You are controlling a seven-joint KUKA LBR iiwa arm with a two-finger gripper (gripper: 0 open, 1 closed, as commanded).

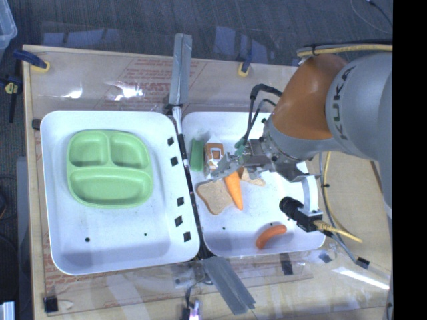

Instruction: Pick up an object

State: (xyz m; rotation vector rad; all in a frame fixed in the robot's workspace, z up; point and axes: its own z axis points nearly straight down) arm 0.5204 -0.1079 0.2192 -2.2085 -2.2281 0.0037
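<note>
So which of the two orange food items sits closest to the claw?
The carrot, lying partly on the bread slice just below the claw. The sausage lies apart, near the right bin's front edge.

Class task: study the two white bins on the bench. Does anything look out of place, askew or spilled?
Nothing looks spilled or damaged. The orange toy carrot lies partly across the tan toy bread slice in the right white bin, a loose overlap. The green divided plastic tray sits flat in the left white bin.
</note>
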